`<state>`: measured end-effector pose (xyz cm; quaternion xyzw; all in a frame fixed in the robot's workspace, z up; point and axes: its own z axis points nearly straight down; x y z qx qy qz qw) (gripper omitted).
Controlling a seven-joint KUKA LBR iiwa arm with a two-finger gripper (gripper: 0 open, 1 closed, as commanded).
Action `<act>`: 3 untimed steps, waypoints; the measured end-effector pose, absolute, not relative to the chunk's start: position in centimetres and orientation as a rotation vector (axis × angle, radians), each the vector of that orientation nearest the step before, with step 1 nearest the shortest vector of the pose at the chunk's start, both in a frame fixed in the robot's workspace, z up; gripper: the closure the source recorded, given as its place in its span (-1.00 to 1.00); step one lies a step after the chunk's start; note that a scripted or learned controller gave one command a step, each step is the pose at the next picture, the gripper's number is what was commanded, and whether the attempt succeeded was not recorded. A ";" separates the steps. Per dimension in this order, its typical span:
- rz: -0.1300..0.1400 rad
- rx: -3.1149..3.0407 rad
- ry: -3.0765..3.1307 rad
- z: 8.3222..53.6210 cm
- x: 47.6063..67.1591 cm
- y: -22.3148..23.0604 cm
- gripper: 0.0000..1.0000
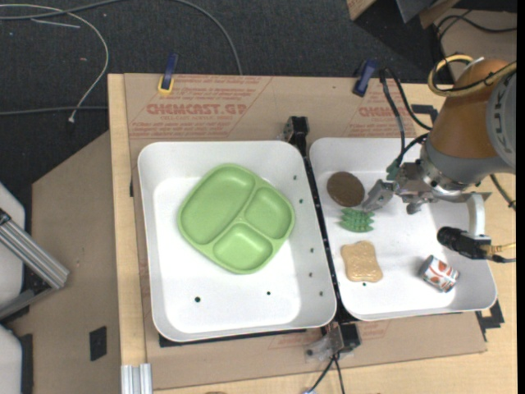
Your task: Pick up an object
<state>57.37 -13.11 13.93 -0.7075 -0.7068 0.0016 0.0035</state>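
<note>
Camera view showed me two shallow white bins side by side on the bench. The left bin [164,302] held a light green plastic plate with three sections [236,217]. The right bin [394,302] held a round brown disc [345,189], a small green spiky toy [357,220], a tan cracker-shaped piece [362,262] and a little red and white can lying on its side [440,273].

My gripper [379,197] hung low over the right bin, between the brown disc and the spiky toy. I could not tell if its claw was apart or together, and I saw nothing in it.

I judged the spiky toy the closest thing to grab. It looked light and soft, so it would likely squash a bit and not slip. I would pinch it across its middle. The can looked smooth and might roll away.
</note>
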 end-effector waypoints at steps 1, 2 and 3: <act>-0.003 -2.222 -2.218 9.0 57.5 -13.1 -1.00; -0.017 -2.226 -2.226 10.7 57.9 -13.0 1.00; -0.003 -2.225 -2.223 15.9 57.3 -13.7 1.00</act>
